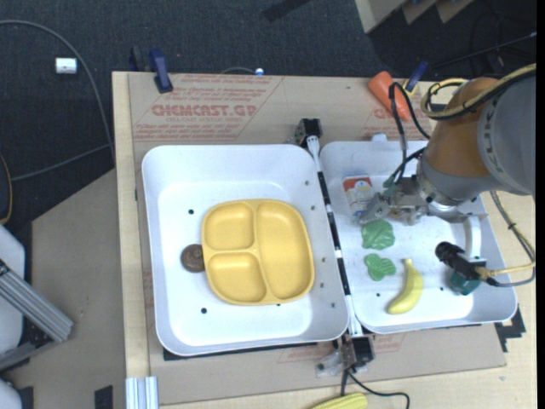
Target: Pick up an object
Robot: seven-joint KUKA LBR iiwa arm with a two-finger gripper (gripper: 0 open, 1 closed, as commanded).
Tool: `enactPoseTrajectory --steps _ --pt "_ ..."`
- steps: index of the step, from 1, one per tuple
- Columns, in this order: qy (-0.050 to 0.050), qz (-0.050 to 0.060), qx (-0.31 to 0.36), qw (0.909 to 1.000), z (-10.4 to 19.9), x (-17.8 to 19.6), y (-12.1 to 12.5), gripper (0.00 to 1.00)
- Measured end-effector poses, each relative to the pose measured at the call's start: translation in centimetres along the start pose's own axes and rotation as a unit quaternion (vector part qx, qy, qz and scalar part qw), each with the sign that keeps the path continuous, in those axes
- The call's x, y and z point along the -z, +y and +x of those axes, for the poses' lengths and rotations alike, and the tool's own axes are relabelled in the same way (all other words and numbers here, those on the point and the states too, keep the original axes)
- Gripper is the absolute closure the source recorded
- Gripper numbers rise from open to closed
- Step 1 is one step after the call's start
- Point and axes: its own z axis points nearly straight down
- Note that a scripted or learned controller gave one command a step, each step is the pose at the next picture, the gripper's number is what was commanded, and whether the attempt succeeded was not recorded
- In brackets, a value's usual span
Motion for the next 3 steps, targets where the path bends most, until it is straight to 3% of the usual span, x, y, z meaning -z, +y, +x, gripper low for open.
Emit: enactPoseTrajectory --steps 1,2,3 --pt "0.001 0.001 0.000 1.0000 1.9 0.0 -2.6 0.00" --pt "0.001 0.000 0.000 1.0000 2.0 1.0 -2.6 1.00" --pt "0.001 -0.001 0.001 1.0000 8.1 10.0 0.5 1.00"
